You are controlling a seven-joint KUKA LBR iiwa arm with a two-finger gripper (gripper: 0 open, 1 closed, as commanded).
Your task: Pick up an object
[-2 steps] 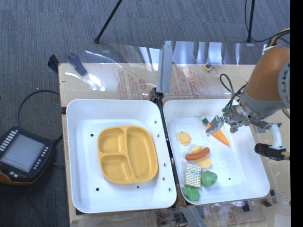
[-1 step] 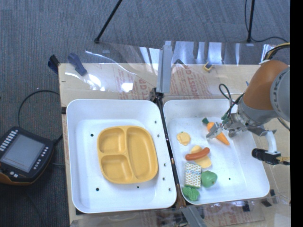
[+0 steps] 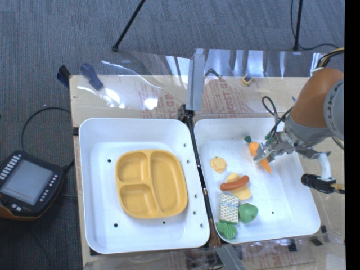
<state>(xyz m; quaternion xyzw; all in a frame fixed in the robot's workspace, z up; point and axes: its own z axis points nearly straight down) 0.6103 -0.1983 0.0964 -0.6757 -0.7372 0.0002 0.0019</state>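
Your gripper (image 3: 264,156) sits on the toy carrot (image 3: 256,148) in the right bin (image 3: 292,207) (finger state: can't tell), hot dog (image 3: 234,183) and cracker (image 3: 228,208) well clear.

Dark grey carpet (image 3: 67,32) surrounds a pale wooden table (image 3: 135,97). Two thin black stand legs (image 3: 132,18) rise behind the table. A handheld control pendant (image 3: 27,183) lies on the carpet left of the table, cable attached.

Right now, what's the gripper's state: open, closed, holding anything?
Gripper: down in the right bin, at the toy carrot. Whether it holds the carrot, or anything, cannot be told from this view.
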